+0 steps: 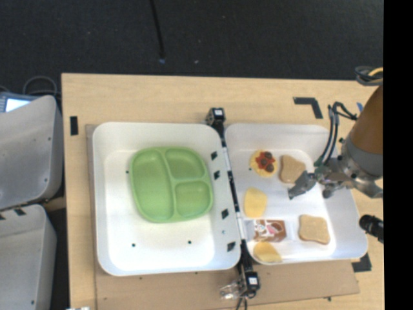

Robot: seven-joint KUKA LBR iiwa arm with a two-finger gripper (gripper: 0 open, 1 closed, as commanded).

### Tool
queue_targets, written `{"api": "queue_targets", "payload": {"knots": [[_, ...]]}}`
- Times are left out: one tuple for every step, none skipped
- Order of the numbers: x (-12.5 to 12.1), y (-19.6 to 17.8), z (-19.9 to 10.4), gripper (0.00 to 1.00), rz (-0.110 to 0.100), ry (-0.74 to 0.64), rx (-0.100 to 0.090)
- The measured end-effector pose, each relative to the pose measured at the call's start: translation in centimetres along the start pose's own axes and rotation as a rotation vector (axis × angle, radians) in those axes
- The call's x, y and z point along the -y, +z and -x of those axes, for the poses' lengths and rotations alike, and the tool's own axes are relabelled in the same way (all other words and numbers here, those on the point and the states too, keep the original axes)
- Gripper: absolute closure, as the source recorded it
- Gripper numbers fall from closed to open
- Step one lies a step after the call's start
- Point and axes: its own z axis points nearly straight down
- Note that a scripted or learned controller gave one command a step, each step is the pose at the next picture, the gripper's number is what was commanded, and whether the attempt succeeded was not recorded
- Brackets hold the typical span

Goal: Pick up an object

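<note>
The right bin point(335, 141) holds several food pieces. A small red-topped pizza piece point(263, 163) lies at the upper left, with a tan bread slice point(290, 168) beside it. Below them are a yellow wedge point(255, 203), a brown-and-white packet point(269, 229), a toast slice point(313, 229) and another yellow piece point(267, 252). My gripper point(315, 187) hangs over the bin's right middle, just right of the bread slice and above the toast. It is open, with nothing between its fingers.
The left bin point(110, 237) carries a green divided plate point(171, 184). A ridge with black clips point(227, 192) separates the two bins. Cables point(334, 131) trail off the arm near the right bin's far corner.
</note>
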Motion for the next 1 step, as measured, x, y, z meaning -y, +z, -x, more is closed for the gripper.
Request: {"api": "queue_targets", "payload": {"knots": [[-0.27, -0.59, -0.02, 0.00, 0.012, -0.003, 0.002]]}}
